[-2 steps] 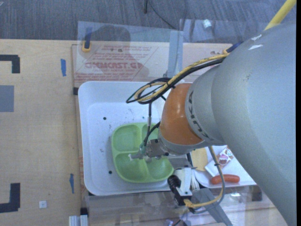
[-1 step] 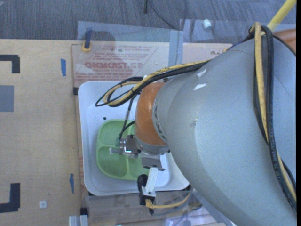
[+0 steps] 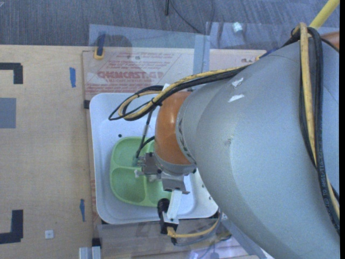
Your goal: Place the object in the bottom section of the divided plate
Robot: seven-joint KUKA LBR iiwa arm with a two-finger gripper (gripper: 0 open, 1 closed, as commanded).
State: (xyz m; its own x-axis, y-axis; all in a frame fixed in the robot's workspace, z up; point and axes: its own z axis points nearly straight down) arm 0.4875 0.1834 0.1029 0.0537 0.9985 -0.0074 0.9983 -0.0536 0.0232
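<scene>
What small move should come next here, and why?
Probably a slight lift straight up, so the camera can see the plate again. The arm covers most of the white bin, and its wrist sits over the right part of the green plate, hiding the pincer and any object there.

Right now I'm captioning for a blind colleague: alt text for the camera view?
A grey arm with an orange band reaches over a green divided plate in a white bin on a wooden bench.
</scene>
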